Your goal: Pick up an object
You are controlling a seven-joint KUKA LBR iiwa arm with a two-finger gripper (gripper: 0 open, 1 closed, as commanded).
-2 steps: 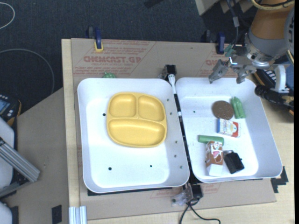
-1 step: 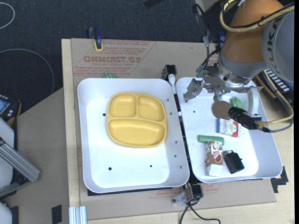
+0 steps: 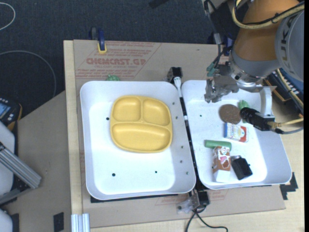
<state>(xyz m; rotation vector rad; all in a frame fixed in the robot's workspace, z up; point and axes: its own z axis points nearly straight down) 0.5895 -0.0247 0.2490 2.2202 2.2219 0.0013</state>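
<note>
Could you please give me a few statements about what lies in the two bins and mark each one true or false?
1. The yellow divided plate lies in the left bin. True.
2. The brown disc lies in the left bin. False: it lies in the right bin, near the gripper.
3. The small black block sits near the right bin's front edge. True.
4. The green stick rests on the yellow plate. False: it lies in the right bin, just above the brown and white packet.
5. The gripper hangs over the left bin. False: it is over the right bin's back part.
</note>
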